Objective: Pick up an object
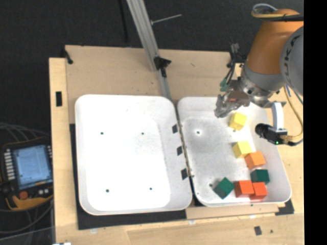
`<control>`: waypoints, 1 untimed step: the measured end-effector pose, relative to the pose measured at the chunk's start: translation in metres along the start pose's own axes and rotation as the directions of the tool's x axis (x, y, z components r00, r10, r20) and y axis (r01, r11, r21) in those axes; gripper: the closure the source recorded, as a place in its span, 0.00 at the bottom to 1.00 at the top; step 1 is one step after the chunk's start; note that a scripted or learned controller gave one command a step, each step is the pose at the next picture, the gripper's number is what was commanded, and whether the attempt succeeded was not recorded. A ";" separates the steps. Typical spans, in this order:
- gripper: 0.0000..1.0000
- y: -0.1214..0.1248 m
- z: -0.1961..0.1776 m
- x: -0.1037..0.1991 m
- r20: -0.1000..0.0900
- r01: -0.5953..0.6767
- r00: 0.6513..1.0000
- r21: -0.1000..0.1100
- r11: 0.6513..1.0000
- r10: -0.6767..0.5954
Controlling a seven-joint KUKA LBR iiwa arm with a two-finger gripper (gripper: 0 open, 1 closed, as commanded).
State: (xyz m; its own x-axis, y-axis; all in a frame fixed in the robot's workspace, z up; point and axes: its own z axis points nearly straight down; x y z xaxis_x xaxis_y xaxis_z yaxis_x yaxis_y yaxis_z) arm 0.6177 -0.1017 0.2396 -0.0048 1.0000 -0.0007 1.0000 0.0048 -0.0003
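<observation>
My gripper [225,107] hangs over the far part of the right bin [204,157], near its back rim. A yellow cube [237,121] lies just right of and below the gripper's tip, close to it; whether they touch I cannot tell. Further toward the front lie a second yellow cube [242,148], an orange cube [255,160] and a dark green cube [260,176]. Along the front wall sit a green cube [223,187] and two orange-red cubes [244,188] [259,190].
The left bin [122,152] lies beside the right one, joined by black clips [180,149]. A slanted metal rail [148,40] crosses the back of the bench. A black cable fitting [270,131] hangs off the wrist at the bin's right rim.
</observation>
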 end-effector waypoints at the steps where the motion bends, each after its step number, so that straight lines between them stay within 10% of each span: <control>1: 1.00 0.000 0.010 0.055 -0.002 0.001 1.000 0.001 1.000 -0.001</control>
State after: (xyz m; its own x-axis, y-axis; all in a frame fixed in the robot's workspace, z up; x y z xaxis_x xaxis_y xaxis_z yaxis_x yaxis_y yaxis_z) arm 0.6171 -0.0469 0.2296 -0.0061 1.0000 0.0008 1.0000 0.0061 -0.0011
